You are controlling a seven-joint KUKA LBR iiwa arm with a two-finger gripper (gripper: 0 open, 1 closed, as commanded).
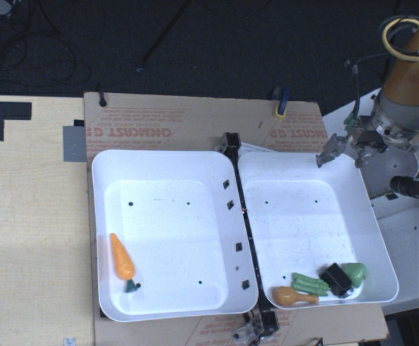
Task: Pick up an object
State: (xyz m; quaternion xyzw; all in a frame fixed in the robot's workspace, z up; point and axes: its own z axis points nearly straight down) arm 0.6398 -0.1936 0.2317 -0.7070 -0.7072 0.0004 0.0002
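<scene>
Gripper (345,147), its finger state unclear to us, hangs outside the right bin (371,215); we should descend squarely over the black block (336,278) far below it.

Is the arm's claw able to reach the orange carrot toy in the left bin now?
Probably yes: the orange carrot toy lies alone near the left white bin's wall, nothing over it, though the claw hangs beyond the right bin.

White bins (162,168). Orange carrot (121,257) at seven o'clock; green pods (310,284), a black block (337,279) and a tan gourd (293,296) at five.
</scene>
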